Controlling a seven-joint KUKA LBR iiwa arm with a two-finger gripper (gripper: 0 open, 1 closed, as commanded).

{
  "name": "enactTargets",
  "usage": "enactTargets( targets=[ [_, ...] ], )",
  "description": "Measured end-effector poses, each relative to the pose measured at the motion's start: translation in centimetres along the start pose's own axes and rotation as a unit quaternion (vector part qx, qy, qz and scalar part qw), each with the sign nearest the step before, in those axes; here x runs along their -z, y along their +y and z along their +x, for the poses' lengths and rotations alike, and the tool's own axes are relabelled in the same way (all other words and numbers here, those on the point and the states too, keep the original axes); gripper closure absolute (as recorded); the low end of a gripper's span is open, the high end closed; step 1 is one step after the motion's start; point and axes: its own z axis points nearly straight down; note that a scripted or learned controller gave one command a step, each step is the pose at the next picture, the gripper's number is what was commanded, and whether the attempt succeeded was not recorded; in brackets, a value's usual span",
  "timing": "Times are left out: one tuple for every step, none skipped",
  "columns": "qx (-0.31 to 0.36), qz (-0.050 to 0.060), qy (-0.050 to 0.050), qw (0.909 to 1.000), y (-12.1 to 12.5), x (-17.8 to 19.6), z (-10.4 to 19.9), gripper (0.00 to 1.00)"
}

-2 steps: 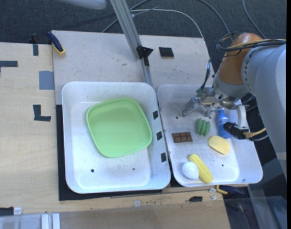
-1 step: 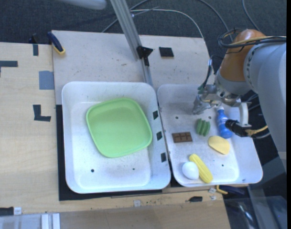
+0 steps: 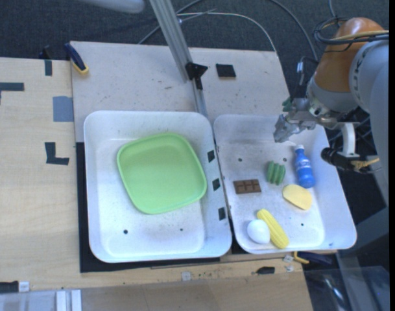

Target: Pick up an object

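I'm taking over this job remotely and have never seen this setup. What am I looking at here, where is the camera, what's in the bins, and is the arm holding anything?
One camera is fixed above the bench, looking down at a slant. The grey arm with the orange band reaches in from the right; its gripper hangs over the upper part of the right bin. I cannot tell whether it is open or shut, and nothing shows between its tips. The left bin holds a green plate. The right bin holds a blue bottle, a small green item, a brown chocolate bar, a yellow wedge, a yellow corn cob and a white egg. All lie loose in the bin.
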Motion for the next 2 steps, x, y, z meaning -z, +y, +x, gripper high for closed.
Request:
enactTargets(
  targets=[
    [0.000, 0.000, 0.000, 1.0000, 0.1, 5.3, 0.0, 1.00],
    [0.002, 0.002, 0.001, 1.0000, -0.7, 6.1, 4.4, 1.00]
  ],
)
